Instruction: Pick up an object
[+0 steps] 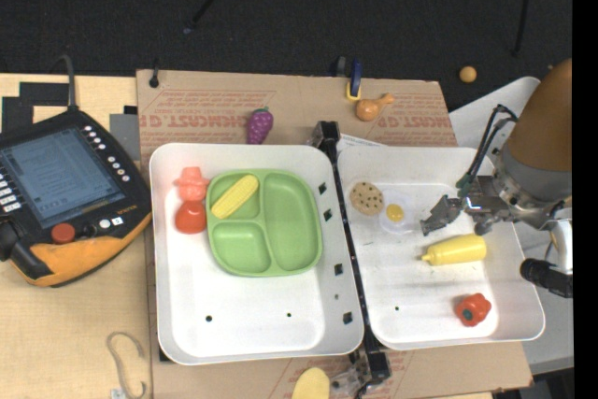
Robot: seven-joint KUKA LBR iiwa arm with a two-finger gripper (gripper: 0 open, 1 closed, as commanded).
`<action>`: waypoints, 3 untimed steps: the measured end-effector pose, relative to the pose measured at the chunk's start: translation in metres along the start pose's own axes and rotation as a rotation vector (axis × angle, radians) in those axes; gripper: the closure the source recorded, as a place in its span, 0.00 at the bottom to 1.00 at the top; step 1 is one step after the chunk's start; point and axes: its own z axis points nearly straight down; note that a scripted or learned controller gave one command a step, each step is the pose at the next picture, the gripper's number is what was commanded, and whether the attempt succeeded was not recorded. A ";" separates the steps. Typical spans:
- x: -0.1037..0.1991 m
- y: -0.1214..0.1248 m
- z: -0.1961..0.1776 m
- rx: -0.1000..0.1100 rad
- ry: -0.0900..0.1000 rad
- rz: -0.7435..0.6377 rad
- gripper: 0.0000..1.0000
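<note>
Hand [447, 215] hovering in the right bin [533, 318], just above yellow bottle [455, 249]; finger spread cannot be told.

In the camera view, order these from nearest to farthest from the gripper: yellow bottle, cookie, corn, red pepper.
From the gripper:
1. Yellow bottle, just below it, right bin.
2. Cookie, to its left, same bin.
3. Red pepper, lower corner, slightly farther.
4. Corn, on the green plate, left bin.

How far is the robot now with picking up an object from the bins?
Done: the arm has reached over the right bin. In hand: nothing yet; the gripper hangs just above the yellow bottle, which lies flat on the bin floor. Left: closing on an object and lifting it. The cookie and red pepper also lie untouched nearby.
</note>
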 end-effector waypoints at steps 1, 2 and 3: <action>0.000 0.003 -0.007 -0.014 -0.003 -0.002 0.00; -0.001 -0.003 0.039 -0.008 -0.001 -0.003 0.00; -0.002 -0.005 0.080 -0.017 -0.005 -0.003 0.00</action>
